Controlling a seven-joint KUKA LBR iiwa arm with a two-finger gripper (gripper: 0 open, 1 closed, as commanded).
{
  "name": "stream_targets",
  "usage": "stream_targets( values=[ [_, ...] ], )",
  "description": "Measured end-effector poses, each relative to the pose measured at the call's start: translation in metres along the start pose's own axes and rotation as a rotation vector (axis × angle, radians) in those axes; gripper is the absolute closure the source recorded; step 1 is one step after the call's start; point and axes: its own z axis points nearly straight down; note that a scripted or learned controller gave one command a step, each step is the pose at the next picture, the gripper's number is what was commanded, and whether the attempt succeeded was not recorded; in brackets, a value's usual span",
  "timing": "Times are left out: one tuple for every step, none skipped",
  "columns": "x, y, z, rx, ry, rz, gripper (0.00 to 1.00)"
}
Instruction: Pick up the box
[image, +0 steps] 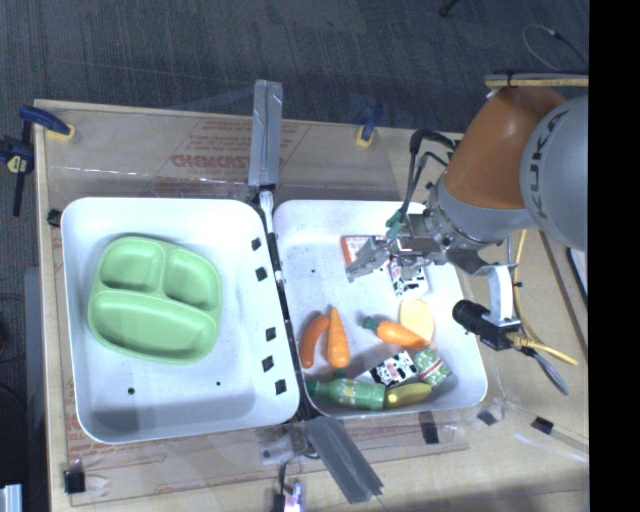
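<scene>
White plastic fills the frame: two shallow bins side by side on the tabletop (160, 150), and the action is all in the right bin (310, 250). The grey arm (520, 170) reaches in from the right and its pincer (385, 250) hangs low over the far part of that bin. Right there, at its tip, lies the box (354, 246), a small reddish-and-white carton, flat on the bin floor near the far wall, well apart from the pile at the near side. Is the pincer open or closed? Cannot tell from here; the metal at the tip blurs into the carton's edge, and nothing shows the box lifted or clamped. My read: this is the approach-and-grasp step, lift not yet done. Next move calls for the tip to straddle the carton squarely, close firmly, then rise straight up, steering clear of the white spotted packet (410, 282) just beside. Further off sit two carrots (330, 338), a green bottle (350, 392); the left bin (80, 400) holds a green divided tray (155, 297).
</scene>
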Motion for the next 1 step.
stream_targets(
  values=[
    [-0.0219,0.0662,0.0689,-0.001,-0.001,-0.069,0.0]
  ],
)
